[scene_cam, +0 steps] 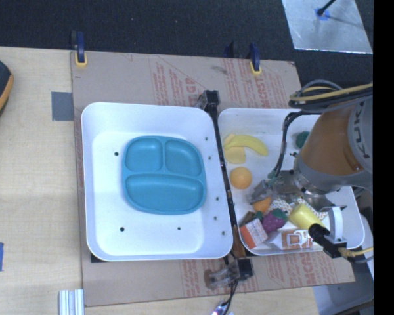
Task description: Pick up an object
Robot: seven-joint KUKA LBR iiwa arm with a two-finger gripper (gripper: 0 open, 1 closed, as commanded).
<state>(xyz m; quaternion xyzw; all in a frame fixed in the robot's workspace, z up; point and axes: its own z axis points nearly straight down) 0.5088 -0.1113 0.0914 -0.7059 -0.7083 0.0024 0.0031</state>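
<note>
Grey arm hangs over the right bin; the purple object lies just beside its wrist, toward the left bin.

The arm is seen entering from the right and is positioned over the right-hand bin, above its right half. The orange band is presented broadly toward the camera, with grey housing just below it, so the wrist is judged to be pointed steeply downward into that bin. Black and yellow cabling is looped over the top of the arm, above the bin's far right corner. The gripper is lowered toward the middle of the bin, below the grey wrist section. The fingertips are masked by the wrist and by clutter.
</note>
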